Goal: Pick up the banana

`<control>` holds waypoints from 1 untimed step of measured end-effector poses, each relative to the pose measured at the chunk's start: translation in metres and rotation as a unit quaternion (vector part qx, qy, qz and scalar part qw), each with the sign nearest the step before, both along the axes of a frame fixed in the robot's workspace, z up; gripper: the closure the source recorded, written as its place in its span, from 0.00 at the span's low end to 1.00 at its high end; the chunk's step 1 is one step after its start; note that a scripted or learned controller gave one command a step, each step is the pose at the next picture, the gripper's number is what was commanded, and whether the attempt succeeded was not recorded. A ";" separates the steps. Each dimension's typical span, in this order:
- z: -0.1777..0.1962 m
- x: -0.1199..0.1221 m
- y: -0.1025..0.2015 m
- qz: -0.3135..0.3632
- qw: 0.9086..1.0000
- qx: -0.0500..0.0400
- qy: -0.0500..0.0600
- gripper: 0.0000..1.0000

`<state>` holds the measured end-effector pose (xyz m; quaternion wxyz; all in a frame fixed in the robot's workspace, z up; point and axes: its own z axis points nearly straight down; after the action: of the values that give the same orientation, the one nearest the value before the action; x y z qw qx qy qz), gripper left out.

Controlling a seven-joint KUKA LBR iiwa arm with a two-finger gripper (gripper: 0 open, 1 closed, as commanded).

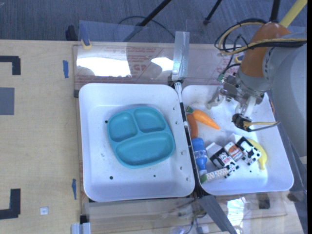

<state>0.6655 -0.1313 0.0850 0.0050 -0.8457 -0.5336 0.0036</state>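
A grey KUKA arm with an orange band (258,52) reaches in from the right of the camera view, its pincer (233,103) hanging over the far end of the right-hand white bin (280,179). Two pale fingers (214,100) splay apart with nothing between them; the pincer is open and holds no object.

The banana (262,159) lies well toward the camera from the pincer and a little to its right, near the bin's right wall. Only its yellow end shows, curving out from under a black-and-white cow-patterned toy (249,150) that lies across it.

Just nearer the camera than the pincer and slightly left rests an orange carrot (206,121), pointing to the right. A second orange piece (192,126) sits further left, against the divider between the bins. Nearer the camera again from that piece is a blue bottle (198,152) lying along the bin's left wall. Between the bottle and the cow toy lies a small black, white and red packet (225,156).

Far to the pincer's left, the left-hand white bin (92,130) holds a teal divided plate (141,135) with three compartments. Both bins sit on the pale wooden counter (34,145).
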 end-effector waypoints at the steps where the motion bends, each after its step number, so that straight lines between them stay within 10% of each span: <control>1: 0.072 0.002 0.018 -0.086 0.996 -0.003 -0.006 0.00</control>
<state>0.6671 -0.1133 0.1566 -0.0004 -0.8884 -0.4590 0.0001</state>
